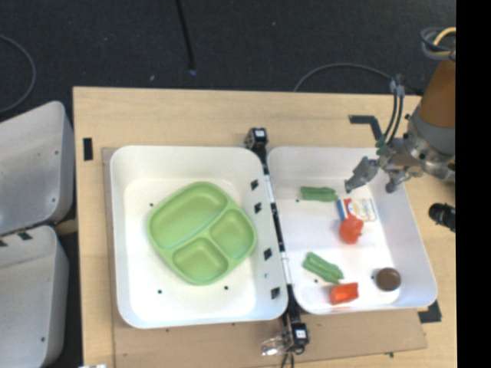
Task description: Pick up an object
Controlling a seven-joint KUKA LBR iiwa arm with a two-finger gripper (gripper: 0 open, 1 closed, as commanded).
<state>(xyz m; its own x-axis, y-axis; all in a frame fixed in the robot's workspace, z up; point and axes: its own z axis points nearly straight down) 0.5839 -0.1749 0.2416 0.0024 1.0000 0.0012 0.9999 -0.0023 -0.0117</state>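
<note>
My claw (378, 173) hangs over the upper right part of the right bin (410, 228), its grey fingers spread apart with nothing between them. Just below and left of it lies a small white carton with blue and red print (362, 208), and touching that carton's lower edge is a small red cup-like piece (350, 230). To the left, near the bin's upper middle, lies a flat green strip (317, 194). Further down is a second green piece, like a pea pod (322, 267), then a red-orange block (344, 293) near the bottom wall, and a dark brown round thing (387, 279) to its right. I judge all of these light, toy-like items. The carton is closest and looks boxy and stiff, so I would pinch it across its short sides; its glossy faces may slip, and the red piece leaning on it could be nudged. The left bin (123, 282) holds a green divided plate (201, 232), well apart from my claw. Both bins sit on the pale wooden counter (92, 113).
</note>
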